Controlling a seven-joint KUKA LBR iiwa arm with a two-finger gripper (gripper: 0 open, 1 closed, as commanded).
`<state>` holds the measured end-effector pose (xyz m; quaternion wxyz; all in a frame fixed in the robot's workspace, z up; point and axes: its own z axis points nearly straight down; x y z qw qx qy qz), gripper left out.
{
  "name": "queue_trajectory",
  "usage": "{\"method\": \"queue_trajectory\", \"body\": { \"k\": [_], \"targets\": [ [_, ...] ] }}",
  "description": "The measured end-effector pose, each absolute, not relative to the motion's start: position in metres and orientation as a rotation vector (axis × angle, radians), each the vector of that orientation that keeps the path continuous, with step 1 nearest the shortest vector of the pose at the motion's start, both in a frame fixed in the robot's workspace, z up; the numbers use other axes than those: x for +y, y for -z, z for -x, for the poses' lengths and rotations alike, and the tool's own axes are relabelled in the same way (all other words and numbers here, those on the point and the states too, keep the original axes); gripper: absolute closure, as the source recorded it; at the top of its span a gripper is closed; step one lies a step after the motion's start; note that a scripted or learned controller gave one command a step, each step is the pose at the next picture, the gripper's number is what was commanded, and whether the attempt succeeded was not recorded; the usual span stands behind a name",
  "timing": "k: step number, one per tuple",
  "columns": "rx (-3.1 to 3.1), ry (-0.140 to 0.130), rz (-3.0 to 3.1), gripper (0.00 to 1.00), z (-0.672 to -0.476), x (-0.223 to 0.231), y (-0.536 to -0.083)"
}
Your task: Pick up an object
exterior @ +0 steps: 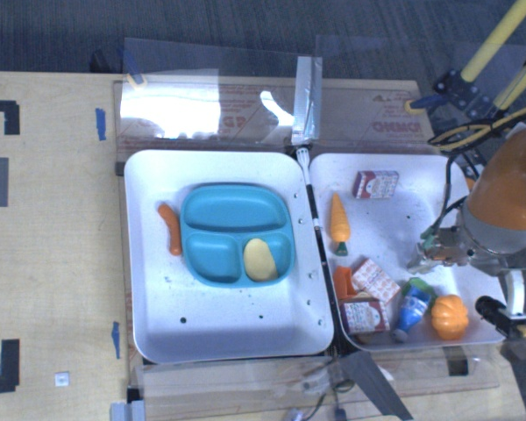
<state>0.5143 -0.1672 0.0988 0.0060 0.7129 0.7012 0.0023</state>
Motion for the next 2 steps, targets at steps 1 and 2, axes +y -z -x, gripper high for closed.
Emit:
{"method": "queue_trajectory", "body": {
  "k": [1,2],
  "targets": [
    [2.073,-0.003,-2.352,1.0,-0.5285,-0.147,-0.0878],
    [2.075,-0.006,-2.351,0.0,-0.5292,-0.1456,-0.0871]
  ]
}}
